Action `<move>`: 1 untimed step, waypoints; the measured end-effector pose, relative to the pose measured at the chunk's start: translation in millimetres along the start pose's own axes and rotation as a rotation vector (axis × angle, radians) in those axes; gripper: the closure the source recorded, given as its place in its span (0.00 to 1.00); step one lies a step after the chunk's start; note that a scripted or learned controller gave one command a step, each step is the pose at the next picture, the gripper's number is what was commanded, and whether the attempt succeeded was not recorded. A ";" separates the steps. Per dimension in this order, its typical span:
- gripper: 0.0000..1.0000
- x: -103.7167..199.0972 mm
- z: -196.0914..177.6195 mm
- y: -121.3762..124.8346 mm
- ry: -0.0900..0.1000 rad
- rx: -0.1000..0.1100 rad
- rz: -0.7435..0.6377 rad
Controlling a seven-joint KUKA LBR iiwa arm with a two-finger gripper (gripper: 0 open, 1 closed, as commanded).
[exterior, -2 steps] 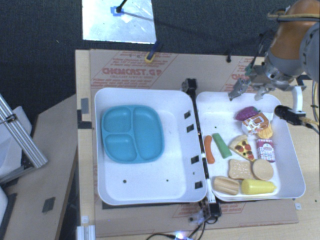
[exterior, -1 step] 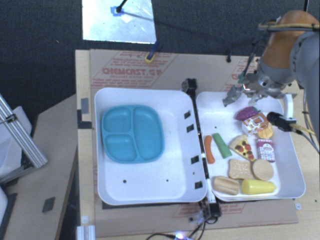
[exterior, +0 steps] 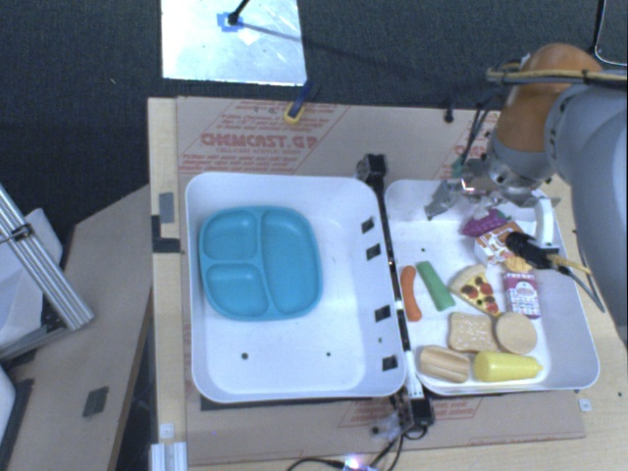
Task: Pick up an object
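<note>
– Hovering over the right bin [exterior: 407, 219], so log this as approach. The jaws sit at the bin's far end, above bare white floor. Released or clenched? Cannot tell, too blurred. Nothing shows between them.
– So no pick yet. Closest target?
– Purple packet [exterior: 486, 226], just beside the jaws on the near side. An orange-and-white packet [exterior: 500, 245] touches it. My guess for the next move: shift over one item, line up, drop, close. Crowding looks like the risk there.
– Rest of that bin?
– Middle row: orange sausage [exterior: 410, 293], green stick [exterior: 432, 286], pizza slice [exterior: 477, 289], pink packet [exterior: 521, 294]. Near row: bun [exterior: 444, 364], cracker [exterior: 471, 333], round cookie [exterior: 516, 333], yellow block [exterior: 506, 366]. The near row is packed tight, mostly touching.
– Left bin [exterior: 294, 351]?
– One blue divided plate [exterior: 261, 262], compartments bare, lying left of centre. The bins sit side by side on the cardboard-covered tabletop [exterior: 255, 135].
</note>
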State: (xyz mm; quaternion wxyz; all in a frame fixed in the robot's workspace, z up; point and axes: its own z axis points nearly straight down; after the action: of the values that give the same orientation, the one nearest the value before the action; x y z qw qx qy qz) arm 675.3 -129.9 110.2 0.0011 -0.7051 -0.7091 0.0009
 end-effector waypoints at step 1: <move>0.00 0.8 26.1 0.8 -0.001 -0.003 -0.001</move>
State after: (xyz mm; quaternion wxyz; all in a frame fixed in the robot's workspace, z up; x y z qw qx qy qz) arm 676.0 -129.2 84.1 -0.0004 -0.7048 -0.7094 -0.0001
